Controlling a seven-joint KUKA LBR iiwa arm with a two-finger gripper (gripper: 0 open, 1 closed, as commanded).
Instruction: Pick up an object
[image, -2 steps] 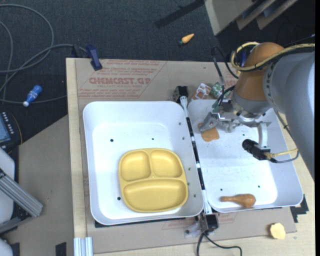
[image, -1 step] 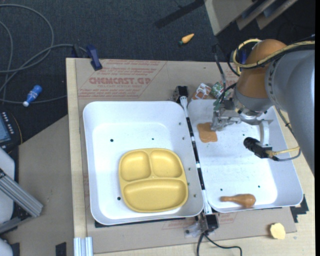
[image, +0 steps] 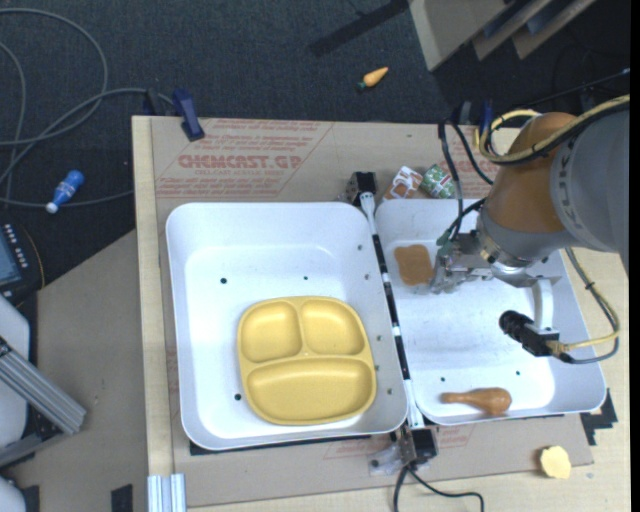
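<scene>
Two white bins sit side by side on the surface (image: 150, 330). The left bin (image: 200, 250) holds one yellow divided plate (image: 305, 360). In the right bin (image: 560, 385) lie one brown square piece (image: 413, 264) at 10 o'clock and one drumstick toy (image: 480, 400) at 6 o'clock. The gripper (image: 447, 275) hangs just beside the brown piece; whether it is spread or pressed together, I cannot tell.

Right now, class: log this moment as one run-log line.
arm: over right bin | gripper: beside brown slice | drumstick: near front wall | yellow tray: left bin
</scene>
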